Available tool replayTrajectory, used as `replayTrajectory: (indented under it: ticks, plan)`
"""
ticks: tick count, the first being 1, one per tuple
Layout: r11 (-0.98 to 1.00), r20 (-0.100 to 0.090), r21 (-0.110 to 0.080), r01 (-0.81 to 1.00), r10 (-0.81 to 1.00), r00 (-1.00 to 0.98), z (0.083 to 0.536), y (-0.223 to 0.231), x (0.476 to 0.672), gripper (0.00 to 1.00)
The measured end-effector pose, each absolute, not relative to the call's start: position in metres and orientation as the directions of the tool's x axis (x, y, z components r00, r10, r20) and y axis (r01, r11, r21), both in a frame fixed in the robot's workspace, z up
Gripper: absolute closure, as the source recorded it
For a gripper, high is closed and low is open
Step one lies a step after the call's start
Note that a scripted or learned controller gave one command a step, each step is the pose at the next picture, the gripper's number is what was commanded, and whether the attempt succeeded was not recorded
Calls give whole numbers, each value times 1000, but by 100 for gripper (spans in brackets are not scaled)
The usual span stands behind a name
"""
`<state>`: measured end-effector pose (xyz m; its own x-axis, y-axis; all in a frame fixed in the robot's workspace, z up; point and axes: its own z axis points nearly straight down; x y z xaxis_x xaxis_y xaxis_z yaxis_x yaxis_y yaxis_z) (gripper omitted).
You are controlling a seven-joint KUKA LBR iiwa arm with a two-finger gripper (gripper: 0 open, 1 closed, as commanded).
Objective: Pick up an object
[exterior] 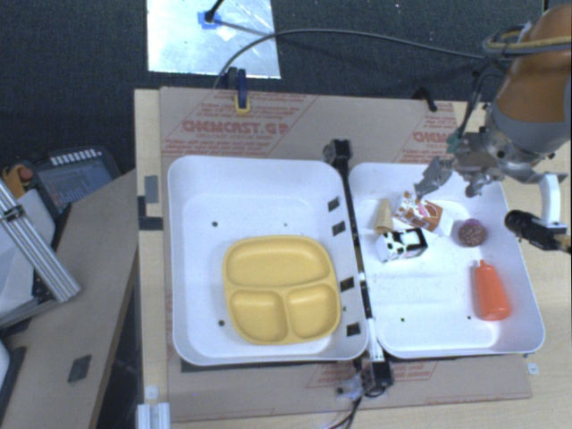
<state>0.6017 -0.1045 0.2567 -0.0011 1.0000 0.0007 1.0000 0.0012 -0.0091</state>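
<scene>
My gripper (445, 189) hangs over the back of the right bin (447, 333), with its fingers (429, 179) spread open and nothing between them. Just below its left finger lies an orange and white snack packet (420, 212). A tan cone-shaped piece (384, 214) lies left of the packet. In front of the two sits a black and white toy (400, 245). A dark red ball (471, 232) rests to the right, below the gripper. Near the bin's right front lies an orange bottle (490, 291).
The left bin (192, 195) holds a yellow three-compartment plate (281, 288). A black divider (349, 239) runs between the bins. A dark arm-mounted part (534, 227) juts over the right bin's right rim. Cables cross the dark floor behind the bench.
</scene>
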Motion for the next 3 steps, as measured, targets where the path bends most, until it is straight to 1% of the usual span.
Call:
replayTrajectory:
  ticks: [1,3]
  plan:
    - [3,0,1,1000,1000,-3,263,-104,604,0]
    - [1,0,-2,1000,1000,-1,171,-98,595,0]
